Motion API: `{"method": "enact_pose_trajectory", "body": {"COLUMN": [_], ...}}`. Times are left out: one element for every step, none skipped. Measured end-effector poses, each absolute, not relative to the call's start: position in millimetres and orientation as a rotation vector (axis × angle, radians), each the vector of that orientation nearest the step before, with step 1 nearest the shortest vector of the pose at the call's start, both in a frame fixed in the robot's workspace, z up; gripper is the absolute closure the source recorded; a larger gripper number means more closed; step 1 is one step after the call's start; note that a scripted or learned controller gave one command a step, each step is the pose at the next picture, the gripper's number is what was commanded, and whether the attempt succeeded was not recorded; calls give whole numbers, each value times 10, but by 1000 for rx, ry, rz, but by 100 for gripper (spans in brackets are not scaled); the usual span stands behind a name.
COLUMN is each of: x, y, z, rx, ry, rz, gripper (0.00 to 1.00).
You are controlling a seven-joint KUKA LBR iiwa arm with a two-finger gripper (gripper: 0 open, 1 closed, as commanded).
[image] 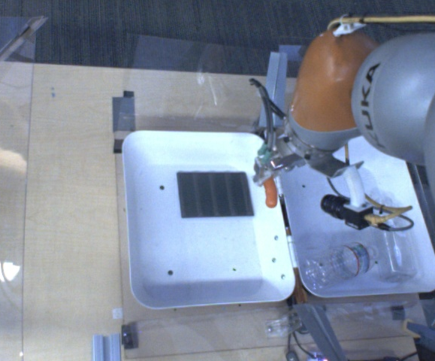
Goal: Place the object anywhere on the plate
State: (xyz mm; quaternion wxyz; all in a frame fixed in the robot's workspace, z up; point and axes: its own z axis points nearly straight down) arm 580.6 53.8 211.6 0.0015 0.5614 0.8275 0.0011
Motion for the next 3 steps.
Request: {"method": "enact_pose_trajectory", "body": {"x": [5694,6355,6039], "y": [523,1133,1552], "z": [1846,1996,1379], "rx": [1815,2040,1864], "ry": [2562,2385,2527], "rz": [4,6,3], "gripper": [100,100,100]}}
